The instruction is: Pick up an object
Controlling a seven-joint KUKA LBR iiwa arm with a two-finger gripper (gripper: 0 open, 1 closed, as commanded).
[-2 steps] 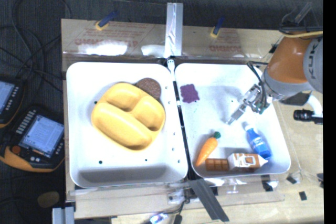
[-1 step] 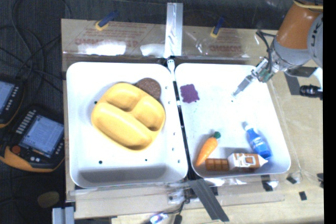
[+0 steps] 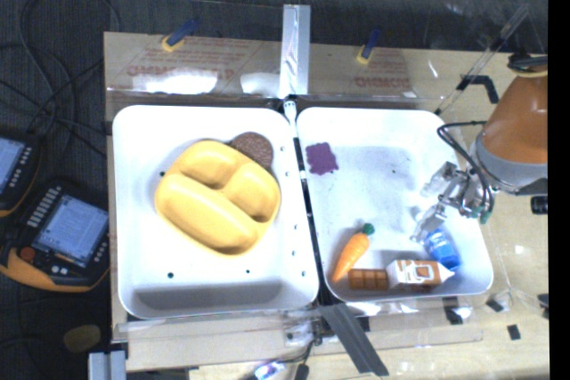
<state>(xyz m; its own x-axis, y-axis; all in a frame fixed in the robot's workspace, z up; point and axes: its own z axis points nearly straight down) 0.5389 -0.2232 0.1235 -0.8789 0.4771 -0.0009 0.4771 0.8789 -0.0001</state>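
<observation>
My gripper [image 3: 434, 203] hangs over the right side of the right bin [image 3: 392, 122], with its fingers spread apart and nothing between them. A blue bottle [image 3: 442, 248] lies just below it near the bin's right wall. Along the front lie a small white and orange carton [image 3: 417, 272], a brown chocolate bar [image 3: 368, 279] and an orange carrot [image 3: 351, 255] with a green top. A purple piece [image 3: 321, 157] sits at the bin's back left.
The left bin [image 3: 142, 280] holds a large yellow bunch of bananas [image 3: 217, 195] and a dark brown round thing [image 3: 254, 147] behind it. A metal divider [image 3: 295, 58] stands behind the bins. Handheld controllers [image 3: 53, 231] lie at far left.
</observation>
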